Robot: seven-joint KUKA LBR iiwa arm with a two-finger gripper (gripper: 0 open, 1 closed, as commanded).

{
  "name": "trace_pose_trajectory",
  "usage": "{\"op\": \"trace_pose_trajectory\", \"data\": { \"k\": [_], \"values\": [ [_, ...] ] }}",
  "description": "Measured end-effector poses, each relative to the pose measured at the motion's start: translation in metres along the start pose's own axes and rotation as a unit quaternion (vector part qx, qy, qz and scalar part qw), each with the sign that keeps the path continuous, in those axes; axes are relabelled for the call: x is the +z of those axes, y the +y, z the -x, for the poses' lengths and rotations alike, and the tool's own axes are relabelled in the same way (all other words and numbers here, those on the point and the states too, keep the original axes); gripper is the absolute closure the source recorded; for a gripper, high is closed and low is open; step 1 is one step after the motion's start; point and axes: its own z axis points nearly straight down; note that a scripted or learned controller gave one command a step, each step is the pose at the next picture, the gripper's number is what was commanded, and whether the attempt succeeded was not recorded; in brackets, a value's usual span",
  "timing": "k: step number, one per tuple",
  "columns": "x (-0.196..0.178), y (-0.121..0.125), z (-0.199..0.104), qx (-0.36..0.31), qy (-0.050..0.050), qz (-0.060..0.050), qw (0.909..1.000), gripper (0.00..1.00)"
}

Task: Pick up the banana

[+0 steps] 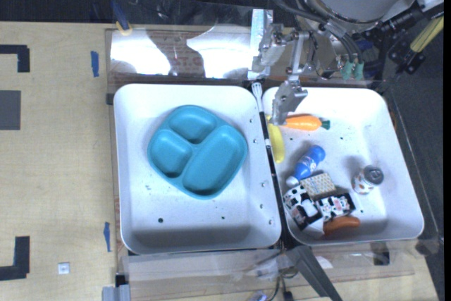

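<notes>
The banana [276,142] is small and yellow. It lies along the left wall of the right bin [394,151], just below the orange carrot [304,123]. My gripper [270,108] hangs over the divide between the two bins, directly above the banana's upper end. It is open, with one finger [283,103] over the right bin and the other by the rim, and nothing between them. The banana's top end is partly hidden behind the right finger.
Sharing the right bin are a blue bottle [309,161], a small round jar [367,178], a black-and-white patterned box [317,198] and a red-brown item [342,224]. The left bin [134,208] holds a blue divided plate [197,149].
</notes>
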Motion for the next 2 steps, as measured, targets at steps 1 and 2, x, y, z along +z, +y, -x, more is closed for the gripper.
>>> {"op": "trace_pose_trajectory", "data": {
  "k": [1, 2],
  "values": [
    [0.011, -0.047, 0.006, -0.286, 0.005, 0.000, 0.9582, 0.00],
    [0.011, 0.001, -0.017, -0.518, 0.006, 0.003, 0.8551, 0.00]
  ]
}}
